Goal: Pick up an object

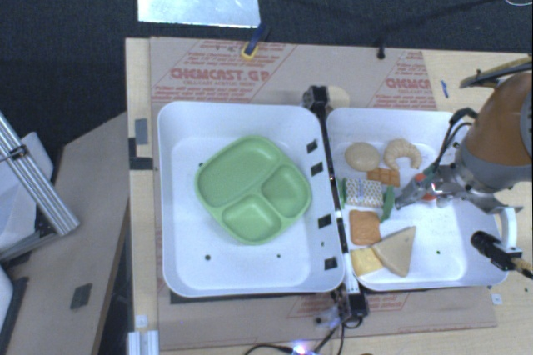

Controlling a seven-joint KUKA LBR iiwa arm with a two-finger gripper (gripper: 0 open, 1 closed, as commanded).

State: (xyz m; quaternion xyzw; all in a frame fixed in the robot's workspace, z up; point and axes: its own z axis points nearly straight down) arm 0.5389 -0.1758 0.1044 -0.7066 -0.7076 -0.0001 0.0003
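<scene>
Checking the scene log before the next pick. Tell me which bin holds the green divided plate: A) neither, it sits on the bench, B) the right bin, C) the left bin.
C: the green divided plate lies inside the left bin, while the food pieces lie in the right bin.

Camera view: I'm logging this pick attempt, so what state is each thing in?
Green divided plate: upright in left bin, compartments bare.
Croissant: lying in right bin, untouched.
Round bun: lying beside croissant.
Wedge slice: flat, near front.
Gripper: low over right bin, by the green piece.
</scene>
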